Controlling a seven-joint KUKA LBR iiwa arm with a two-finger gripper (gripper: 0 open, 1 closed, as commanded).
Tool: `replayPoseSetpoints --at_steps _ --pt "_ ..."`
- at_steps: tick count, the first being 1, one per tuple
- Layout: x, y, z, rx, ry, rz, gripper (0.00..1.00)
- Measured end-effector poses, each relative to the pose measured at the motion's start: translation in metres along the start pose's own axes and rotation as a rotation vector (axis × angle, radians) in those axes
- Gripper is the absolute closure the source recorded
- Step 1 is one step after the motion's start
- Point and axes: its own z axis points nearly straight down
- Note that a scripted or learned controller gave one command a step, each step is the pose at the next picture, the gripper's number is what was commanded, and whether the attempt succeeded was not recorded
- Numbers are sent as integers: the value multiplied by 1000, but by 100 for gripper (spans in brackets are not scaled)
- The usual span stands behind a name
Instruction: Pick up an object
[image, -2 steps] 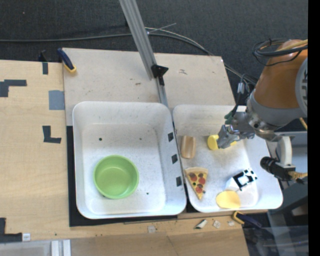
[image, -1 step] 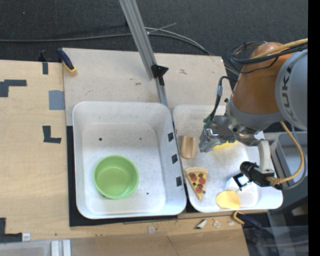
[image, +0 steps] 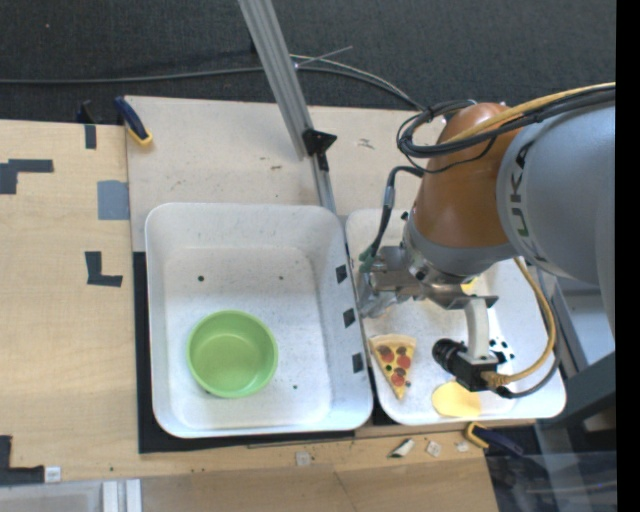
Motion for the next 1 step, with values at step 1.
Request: replayPoseSetpoints --at_steps 1 --pt "55 -4 -3 -2 1 -2 100"
